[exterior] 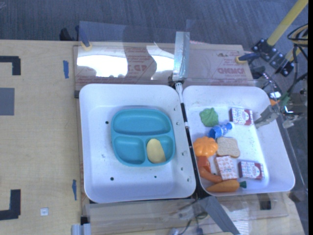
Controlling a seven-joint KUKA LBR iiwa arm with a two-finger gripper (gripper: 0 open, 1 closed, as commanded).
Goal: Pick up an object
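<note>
One carrot (224,185), three cartons (226,167), one yellow potato (156,151) on blue tray (128,150); pincer (268,115) state unclear.

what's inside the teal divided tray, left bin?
The teal divided tray holds one yellow potato-shaped piece in its lower right compartment. The top and lower left compartments show bare teal. The tray hides the bin floor beneath it.

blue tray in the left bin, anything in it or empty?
Not empty. The blue tray in the left bin holds one yellow potato-like item in its lower right compartment; the other two compartments are bare.
</note>
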